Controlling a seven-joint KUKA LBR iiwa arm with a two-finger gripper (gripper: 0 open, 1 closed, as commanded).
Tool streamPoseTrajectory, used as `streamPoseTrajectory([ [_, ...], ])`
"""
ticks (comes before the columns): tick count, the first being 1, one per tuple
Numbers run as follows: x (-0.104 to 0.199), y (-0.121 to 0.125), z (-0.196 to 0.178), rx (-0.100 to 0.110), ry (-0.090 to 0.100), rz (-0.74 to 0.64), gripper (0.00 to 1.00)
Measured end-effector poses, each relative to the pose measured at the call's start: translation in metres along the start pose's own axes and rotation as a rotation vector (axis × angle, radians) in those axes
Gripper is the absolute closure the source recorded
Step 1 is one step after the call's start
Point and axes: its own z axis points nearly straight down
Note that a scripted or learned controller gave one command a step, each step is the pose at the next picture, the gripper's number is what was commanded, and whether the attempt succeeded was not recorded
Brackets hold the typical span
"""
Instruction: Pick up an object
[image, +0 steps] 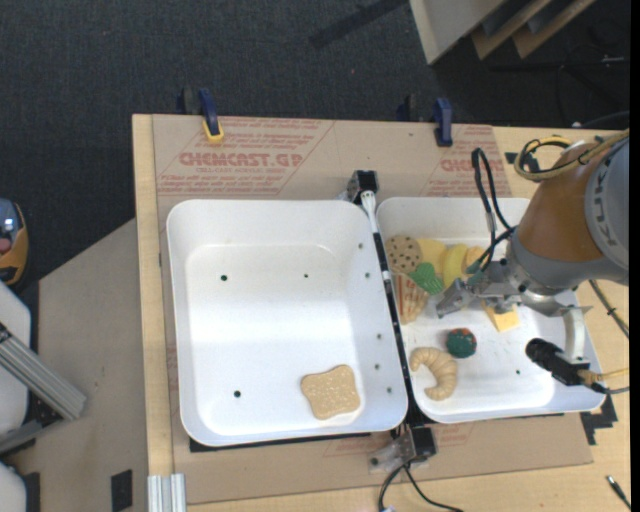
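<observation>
1. A grey KUKA arm (590, 215) with an orange band is reaching in from the right of the frame, its gripper (462, 297) hovering low over the right bin (500, 402); whether the gripper is spread or pressed together cannot be told from this angle.
2. Toy food is crowding the right bin: a round cookie (404, 252) at upper left, a green piece (428, 276) and a yellow piece (450, 260) beside it, a striped wafer (409, 298) along the left wall, a croissant (437, 370) at lower centre, and a dark green and red ball (461, 343) just above it.
3. A yellow cheese wedge (506, 319) is lying just right of the gripper.
4. A slice of toast (331, 392) is sitting in the left bin (200, 240), lower right.
5. Red print reading "CHEMCAST" is showing on the brown board (160, 300) at the top, held by two blue clamps (209, 108).
</observation>
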Motion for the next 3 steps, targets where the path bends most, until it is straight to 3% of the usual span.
streamPoseTrajectory([
  [1,0.006,0.058,0.001,-0.018,-0.009,0.001,0.00],
  [2,-0.051,0.042,0.002,-0.014,-0.008,0.007,0.00],
  [3,-0.023,0.105,0.004,-0.006,-0.006,0.002,0.00],
])
